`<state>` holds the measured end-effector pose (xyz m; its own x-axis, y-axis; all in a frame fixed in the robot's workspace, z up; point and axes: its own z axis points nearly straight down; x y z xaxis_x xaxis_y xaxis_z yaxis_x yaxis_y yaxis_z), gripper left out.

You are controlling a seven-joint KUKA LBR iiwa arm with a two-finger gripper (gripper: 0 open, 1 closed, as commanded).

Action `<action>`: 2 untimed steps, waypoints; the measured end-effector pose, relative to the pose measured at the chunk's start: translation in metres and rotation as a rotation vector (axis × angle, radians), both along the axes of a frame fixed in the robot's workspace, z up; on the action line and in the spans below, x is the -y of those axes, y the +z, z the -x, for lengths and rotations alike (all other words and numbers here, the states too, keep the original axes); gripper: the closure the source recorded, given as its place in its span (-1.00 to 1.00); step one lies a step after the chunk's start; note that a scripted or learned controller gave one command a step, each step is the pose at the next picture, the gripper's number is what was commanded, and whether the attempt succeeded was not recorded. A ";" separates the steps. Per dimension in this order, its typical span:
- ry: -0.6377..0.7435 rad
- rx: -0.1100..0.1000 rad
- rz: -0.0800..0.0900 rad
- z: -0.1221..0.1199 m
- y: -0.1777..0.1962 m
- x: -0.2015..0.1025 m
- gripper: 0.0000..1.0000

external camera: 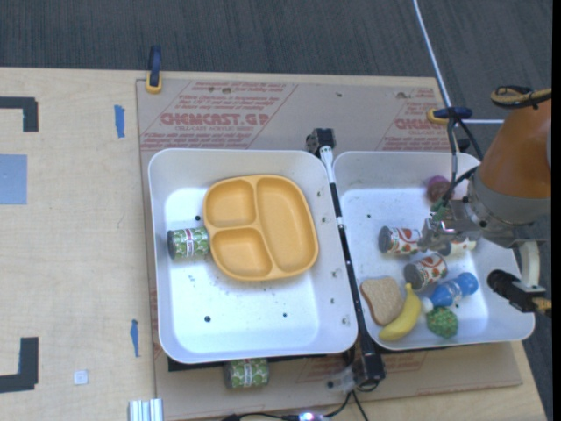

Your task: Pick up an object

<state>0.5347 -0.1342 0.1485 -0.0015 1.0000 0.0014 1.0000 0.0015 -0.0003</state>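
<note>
Grey gripper (441,231) is hanging over crowded toys in the right bin (379,175); whether its jaws are wide or narrow, I cannot tell. It is risking to nudge the lying can (401,240) aside.

Bright, even light falls from overhead, and it reaches my whole counter (61,261) without any dim corner. The two white bins (254,323) come out nearly blown white, with soft glare on their floors and rims, so their inner walls are hard to read. Shadows are faint and short: a thin grey edge under the yellow divided plate (260,226) and under the small things in the right bin. My arm (517,165) at the right edge looks slightly soft, its orange band smeared. The grey carpet (263,16) at the far side is darker, and its weave stays visible. Detail is modest throughout; small labels are unreadable.
</note>
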 end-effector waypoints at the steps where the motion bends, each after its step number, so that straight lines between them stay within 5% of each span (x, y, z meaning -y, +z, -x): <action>1: 0.001 0.003 0.001 -0.068 0.037 -0.052 1.00; 2: -0.003 0.000 0.002 -0.035 -0.035 0.013 1.00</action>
<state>0.5693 -0.1474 0.1140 0.0011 1.0000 -0.0009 1.0000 -0.0011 -0.0008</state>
